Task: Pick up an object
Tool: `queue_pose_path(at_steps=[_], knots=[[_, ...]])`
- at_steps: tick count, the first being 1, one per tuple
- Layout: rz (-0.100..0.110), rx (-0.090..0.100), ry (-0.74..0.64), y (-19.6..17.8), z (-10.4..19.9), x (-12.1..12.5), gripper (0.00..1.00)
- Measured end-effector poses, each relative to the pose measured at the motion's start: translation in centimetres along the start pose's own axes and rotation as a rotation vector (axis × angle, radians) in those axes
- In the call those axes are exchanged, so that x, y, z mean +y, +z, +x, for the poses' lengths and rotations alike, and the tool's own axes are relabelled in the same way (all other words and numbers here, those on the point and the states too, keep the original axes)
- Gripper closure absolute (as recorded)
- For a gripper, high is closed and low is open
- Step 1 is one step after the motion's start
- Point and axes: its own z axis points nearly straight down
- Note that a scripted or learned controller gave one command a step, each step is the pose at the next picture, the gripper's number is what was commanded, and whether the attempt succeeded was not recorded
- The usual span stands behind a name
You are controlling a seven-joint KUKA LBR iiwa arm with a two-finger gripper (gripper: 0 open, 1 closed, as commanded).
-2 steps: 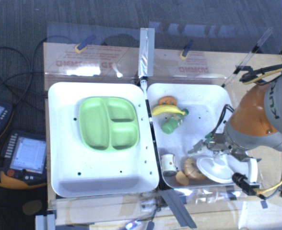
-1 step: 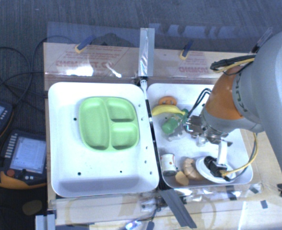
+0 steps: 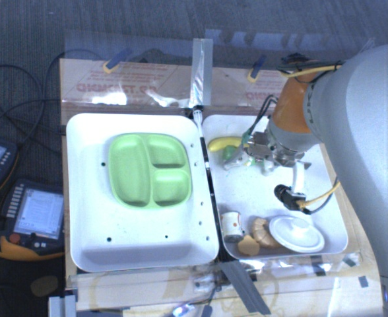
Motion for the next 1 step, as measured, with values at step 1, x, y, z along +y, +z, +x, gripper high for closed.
queue_pose_path(at_steps=[1], knots=[[0.046,-0.003,-0.089,0.39,1.01,5.05,0.0]])
